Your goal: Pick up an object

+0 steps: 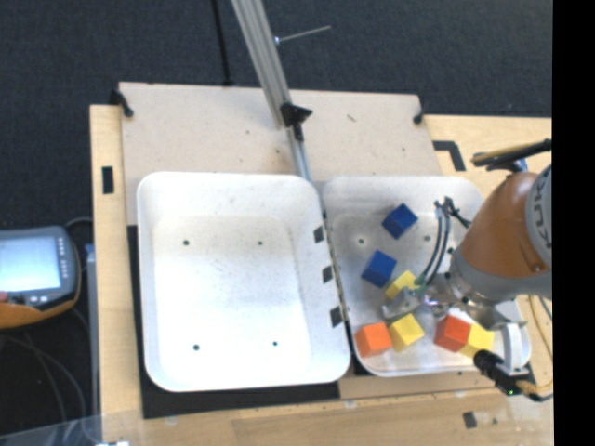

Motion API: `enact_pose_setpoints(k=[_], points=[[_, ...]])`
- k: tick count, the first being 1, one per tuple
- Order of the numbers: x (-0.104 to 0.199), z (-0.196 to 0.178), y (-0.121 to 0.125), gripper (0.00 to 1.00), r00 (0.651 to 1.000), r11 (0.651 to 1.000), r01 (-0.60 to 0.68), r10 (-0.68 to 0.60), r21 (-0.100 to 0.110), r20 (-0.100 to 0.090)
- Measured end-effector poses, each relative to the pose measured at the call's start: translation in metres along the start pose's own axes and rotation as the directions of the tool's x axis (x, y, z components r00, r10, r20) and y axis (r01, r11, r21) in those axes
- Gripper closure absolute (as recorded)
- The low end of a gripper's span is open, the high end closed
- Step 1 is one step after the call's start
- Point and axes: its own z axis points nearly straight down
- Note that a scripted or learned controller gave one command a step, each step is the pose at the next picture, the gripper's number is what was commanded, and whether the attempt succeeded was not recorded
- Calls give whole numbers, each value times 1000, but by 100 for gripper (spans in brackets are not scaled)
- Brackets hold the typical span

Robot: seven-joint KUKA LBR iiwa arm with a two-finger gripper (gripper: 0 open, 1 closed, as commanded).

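Seven small blocks, by my count, lie in the right bin point(372, 198), all toward its near half. Taking the blue block in the middle point(379, 268) as the landmark: a second blue block point(400, 221) sits above it and a little right, well apart. A small yellow block point(401, 282) lies just beside it at lower right. Below it, near the bin's front rim, an orange block point(374, 338) and a yellow block point(406, 331) sit touching or nearly so. Further right of those, a red-orange block point(453, 333) has another yellow block point(481, 339) tight against its right side.

The arm point(507, 240) hangs over the right part of that bin. Its pincer point(427, 297) seems to be down between the small yellow block and the red-orange one, lower right of the landmark. Cables and the wrist cover it, so I cannot tell how it stands or whether it has anything.

The left bin point(228, 277) lies to the landmark's left, on the desk point(270, 128).

Handling, as I judge it: the blocks look light, stiff and square-sided, likely wood or plastic, not fragile. Flat opposite faces give a sure hold; corners would slip. The landmark block stands free on all sides, the easier pick. The small yellow one is crowded by its neighbour. The front pairs sit too close for a clean straddle, and a push there may only shove them along the smooth floor.
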Motion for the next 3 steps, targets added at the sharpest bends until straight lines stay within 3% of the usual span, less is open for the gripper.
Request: enact_pose_setpoints(k=[1,3], points=[[-1,-12,2,100,1000,1000,-7,7,-5,1],[-4,-33,4,100,1000,1000,-18,18,-17,7]])
